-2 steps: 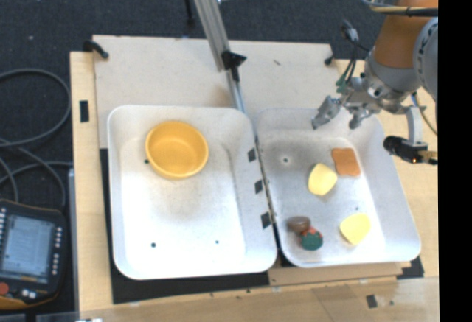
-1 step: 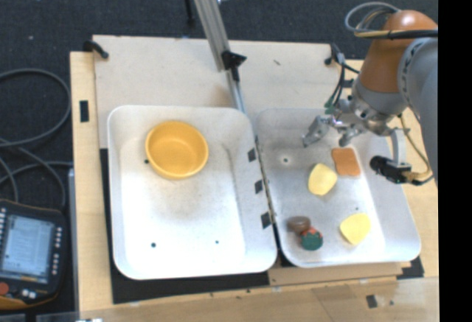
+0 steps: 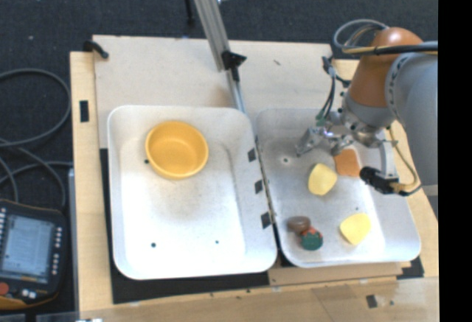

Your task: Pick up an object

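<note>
Claw [image 3: 324, 138] of mine hangs low over the upper part of the right bin [image 3: 391, 250], and from this slant I cannot tell how it is set, so no claims there! Closest prize: the pale yellow lump [image 3: 322, 180], lying on the bin floor just below and beside me, with an orange piece [image 3: 346, 162] touching or nearly touching its upper right edge. My read is that the lump is light and rounded, possibly a bit slick, so I'd take it across its narrower middle and keep off the side crowded by the orange piece. Further down the bin, a second yellow chunk [image 3: 355, 228] sits well apart near the lower right, and a brown piece [image 3: 299, 224] and a green one [image 3: 312, 240] huddle together at the lower left. Across the divide, a yellow bowl [image 3: 176, 149] rests upright in the left bin [image 3: 125, 239].
</note>
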Available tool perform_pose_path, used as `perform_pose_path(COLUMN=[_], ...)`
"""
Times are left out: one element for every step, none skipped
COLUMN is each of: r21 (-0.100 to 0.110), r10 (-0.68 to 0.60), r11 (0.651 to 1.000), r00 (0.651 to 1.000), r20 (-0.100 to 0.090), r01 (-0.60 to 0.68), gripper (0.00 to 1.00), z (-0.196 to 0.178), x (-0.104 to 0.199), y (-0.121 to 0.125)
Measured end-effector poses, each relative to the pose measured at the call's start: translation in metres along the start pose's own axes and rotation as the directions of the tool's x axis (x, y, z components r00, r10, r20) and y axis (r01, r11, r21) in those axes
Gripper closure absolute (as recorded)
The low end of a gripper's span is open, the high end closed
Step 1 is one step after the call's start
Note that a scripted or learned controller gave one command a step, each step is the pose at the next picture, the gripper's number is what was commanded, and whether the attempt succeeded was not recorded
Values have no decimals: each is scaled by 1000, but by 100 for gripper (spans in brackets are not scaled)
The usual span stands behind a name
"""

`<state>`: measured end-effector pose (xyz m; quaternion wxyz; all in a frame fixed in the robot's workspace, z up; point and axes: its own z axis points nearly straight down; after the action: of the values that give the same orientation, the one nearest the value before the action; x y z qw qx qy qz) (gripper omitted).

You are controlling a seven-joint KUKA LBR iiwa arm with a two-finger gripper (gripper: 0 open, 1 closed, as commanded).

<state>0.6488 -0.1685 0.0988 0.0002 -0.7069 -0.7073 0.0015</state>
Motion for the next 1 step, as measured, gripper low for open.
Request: perform_pose_path(r21=[-6], r10=[2], r11=[1000], r00=[1000], r20=[1], r01=[-2], gripper=[100], z=[-14], x=[-1], y=[1])
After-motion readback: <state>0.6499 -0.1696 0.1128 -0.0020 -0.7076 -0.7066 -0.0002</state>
